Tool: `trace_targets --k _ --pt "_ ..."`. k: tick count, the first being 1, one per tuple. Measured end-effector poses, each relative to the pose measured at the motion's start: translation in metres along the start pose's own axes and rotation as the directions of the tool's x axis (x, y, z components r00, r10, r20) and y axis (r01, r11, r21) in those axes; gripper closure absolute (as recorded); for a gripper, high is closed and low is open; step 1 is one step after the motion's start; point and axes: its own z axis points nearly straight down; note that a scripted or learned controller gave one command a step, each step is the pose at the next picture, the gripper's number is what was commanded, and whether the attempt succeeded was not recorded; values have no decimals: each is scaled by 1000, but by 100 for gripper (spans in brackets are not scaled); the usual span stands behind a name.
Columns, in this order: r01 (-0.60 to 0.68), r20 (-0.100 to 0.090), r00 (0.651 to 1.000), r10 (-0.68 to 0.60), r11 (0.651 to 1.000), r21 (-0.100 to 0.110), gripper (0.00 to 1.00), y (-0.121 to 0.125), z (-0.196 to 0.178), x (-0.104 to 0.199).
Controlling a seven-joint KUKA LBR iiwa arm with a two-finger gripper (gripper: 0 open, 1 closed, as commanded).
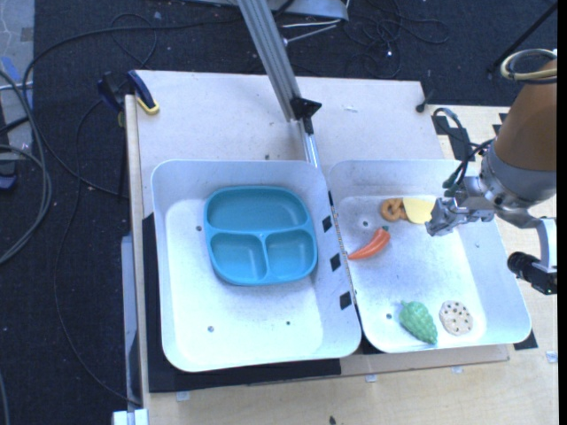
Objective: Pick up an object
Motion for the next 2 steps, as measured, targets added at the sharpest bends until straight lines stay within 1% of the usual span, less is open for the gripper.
trace_targets --k 1,2 --pt "1 0 1000 -1 1000 0 100 1 -29 0" --pt "5 -2 1000 -5 1000 5 100 -5 -21 61"
